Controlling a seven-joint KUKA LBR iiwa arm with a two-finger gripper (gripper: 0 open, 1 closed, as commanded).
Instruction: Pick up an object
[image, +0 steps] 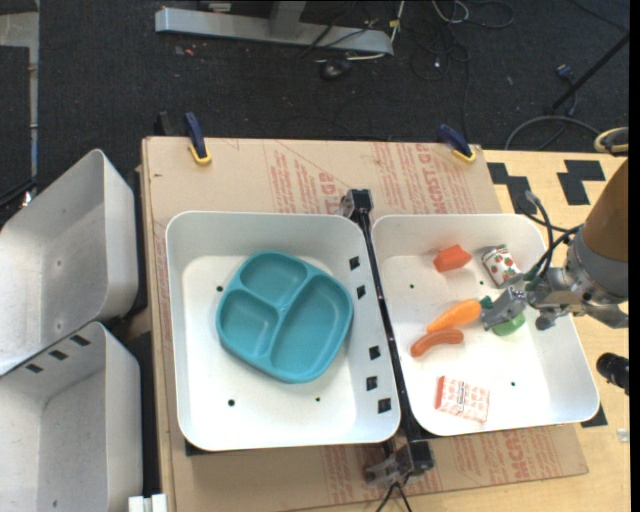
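Two shallow white bins sit side by side on the bench: a left bin (195, 330) and a right bin (560, 375). The left bin holds one thing, a teal divided plate (285, 315) with three compartments. The right bin holds six small things: one orange block (451, 257), one toy carrot (452, 316), one toy sausage (436, 343), one green piece (508, 322), one small white can with red print (499, 264), and one flat white packet with red print (462, 397).

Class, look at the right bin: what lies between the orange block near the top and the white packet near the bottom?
In the camera view, between the orange block and the packet lie the carrot and the sausage.
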